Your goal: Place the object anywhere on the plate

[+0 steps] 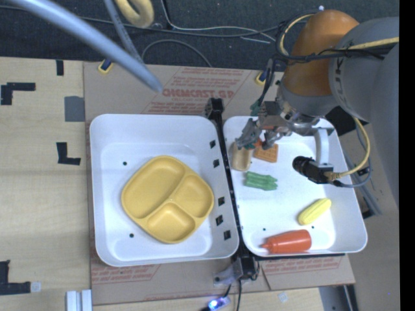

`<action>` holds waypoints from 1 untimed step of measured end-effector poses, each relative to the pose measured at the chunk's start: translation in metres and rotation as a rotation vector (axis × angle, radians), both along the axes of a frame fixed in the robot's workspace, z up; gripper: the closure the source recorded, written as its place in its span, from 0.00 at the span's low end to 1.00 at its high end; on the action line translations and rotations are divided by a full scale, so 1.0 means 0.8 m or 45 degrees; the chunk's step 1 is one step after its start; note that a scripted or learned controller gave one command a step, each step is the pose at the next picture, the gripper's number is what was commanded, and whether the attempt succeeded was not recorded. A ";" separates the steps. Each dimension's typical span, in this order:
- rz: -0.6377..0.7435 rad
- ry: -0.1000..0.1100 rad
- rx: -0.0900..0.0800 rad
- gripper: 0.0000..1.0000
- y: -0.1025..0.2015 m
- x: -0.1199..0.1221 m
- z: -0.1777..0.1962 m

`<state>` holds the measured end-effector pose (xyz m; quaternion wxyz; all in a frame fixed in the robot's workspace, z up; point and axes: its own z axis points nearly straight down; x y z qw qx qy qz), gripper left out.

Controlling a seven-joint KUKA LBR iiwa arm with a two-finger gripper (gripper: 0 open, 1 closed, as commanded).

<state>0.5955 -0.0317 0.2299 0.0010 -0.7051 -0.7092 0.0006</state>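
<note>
The end effector is seen low in the right bin, its fingers closed on a tan object. The yellow plate is set in the left bin.

Right bin, white and shallow, taken as landmark. Inside it: green toy vegetable near its left wall; yellow corn cob toward its right side; red-orange piece along its near edge; small waffle-patterned orange piece in its far part. Left bin touches its left wall. Cardboard sheet underlies both, on the wooden counter.
</note>
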 end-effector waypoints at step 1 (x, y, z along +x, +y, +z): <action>0.001 -0.002 0.001 1.00 0.068 -0.001 0.011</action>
